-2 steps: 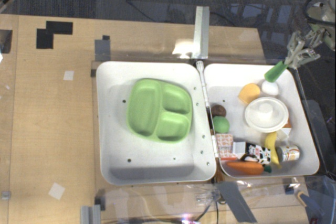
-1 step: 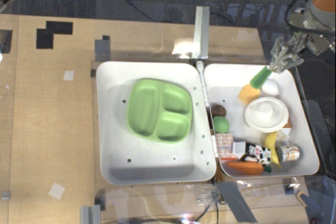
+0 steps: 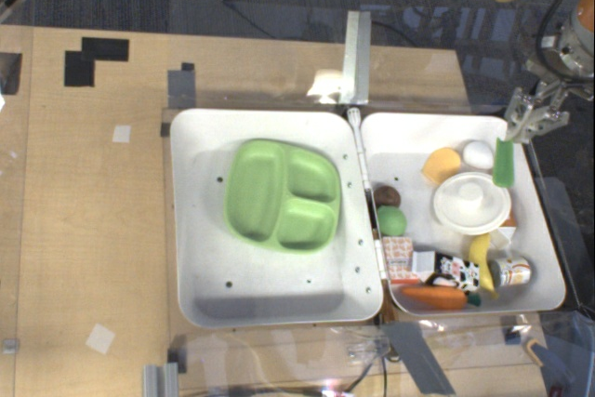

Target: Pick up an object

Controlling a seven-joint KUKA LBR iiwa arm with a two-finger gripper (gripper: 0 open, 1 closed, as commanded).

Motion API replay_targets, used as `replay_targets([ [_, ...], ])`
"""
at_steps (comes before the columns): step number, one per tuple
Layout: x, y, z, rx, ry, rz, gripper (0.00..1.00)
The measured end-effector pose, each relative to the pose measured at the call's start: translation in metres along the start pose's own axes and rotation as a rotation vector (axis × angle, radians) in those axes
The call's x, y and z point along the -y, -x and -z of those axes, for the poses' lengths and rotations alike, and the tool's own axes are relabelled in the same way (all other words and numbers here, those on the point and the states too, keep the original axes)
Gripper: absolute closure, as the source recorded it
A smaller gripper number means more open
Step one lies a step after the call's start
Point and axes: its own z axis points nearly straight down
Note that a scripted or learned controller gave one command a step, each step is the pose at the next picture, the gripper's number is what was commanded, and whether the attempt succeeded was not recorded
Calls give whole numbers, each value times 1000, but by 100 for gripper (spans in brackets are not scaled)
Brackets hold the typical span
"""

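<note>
I'm seeing the gripper (image 3: pixel 532 114) hanging at the right bin's (image 3: pixel 548 242) two o'clock corner, jaws looking parted and gripping nothing, green block (image 3: pixel 503 163) lying just below, tray (image 3: pixel 282 193) sitting in the left bin (image 3: pixel 200 293).

No readable text, printed carton (image 3: pixel 397 257) and small can (image 3: pixel 513 273) labels too blurred

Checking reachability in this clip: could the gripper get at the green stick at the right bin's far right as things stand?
Probably yes. The gripper is just above the green stick, which stands uncovered beside the white bowl.
</note>
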Motion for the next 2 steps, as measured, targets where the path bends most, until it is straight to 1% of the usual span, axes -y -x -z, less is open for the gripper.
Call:
replay_targets([
  [1,-32,78,-14,3,4,-91,100],
  [2,2,0,8,0,0,189,100],
])
